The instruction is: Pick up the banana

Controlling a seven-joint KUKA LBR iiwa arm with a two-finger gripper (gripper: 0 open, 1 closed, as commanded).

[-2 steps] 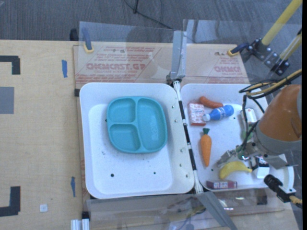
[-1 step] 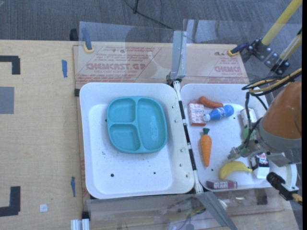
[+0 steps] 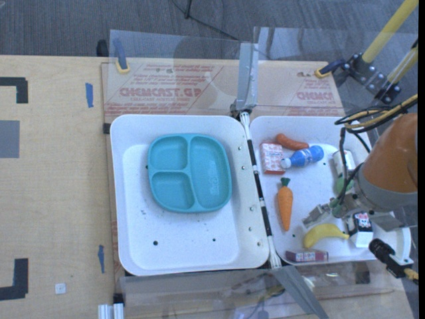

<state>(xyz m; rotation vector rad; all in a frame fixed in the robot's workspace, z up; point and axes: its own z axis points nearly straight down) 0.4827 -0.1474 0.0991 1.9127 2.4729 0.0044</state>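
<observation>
Banana (image 3: 324,234) lies in the right bin (image 3: 312,126), near its front edge, with the curved side turned toward the front. It rests flat on the white floor of the bin. Just in front of it, against the front wall, lies a small flat packet (image 3: 306,256) with a dark red end. To the left of the banana stands out an orange carrot (image 3: 285,206) with a green top, pointing lengthwise toward the back. Further back there are a red-and-white packet (image 3: 271,157), a small sausage (image 3: 291,141) and a blue-and-white bottle (image 3: 303,157) lying on its side.

The gripper (image 3: 327,211) hangs just behind the banana, close above it, coming from the arm (image 3: 397,161) at the right. Whether its metal parts are spread or closed I cannot tell, because they look small and blurred; the banana seems to lie free on the floor.

The left bin (image 3: 126,198) holds a teal divided plate (image 3: 189,173) with three compartments.
</observation>
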